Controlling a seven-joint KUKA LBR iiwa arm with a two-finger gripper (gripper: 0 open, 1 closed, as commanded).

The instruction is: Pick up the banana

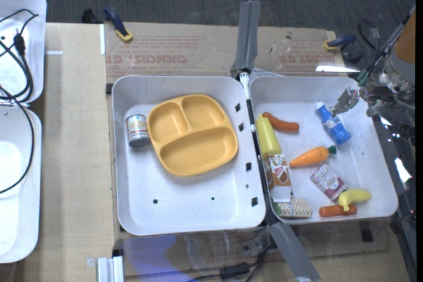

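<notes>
I see the gripper (348, 101) with fingers apart, holding nothing, above the blue bottle (332, 123). The banana (355, 197) lies in the right bin's (301, 90) near corner, touching a sausage (336, 211); I risk grabbing both.

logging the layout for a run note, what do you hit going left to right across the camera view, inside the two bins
small can → yellow divided plate → yellow bottle → carrot → blue bottle → banana, with the gripper at the right bin's far right side.
</notes>
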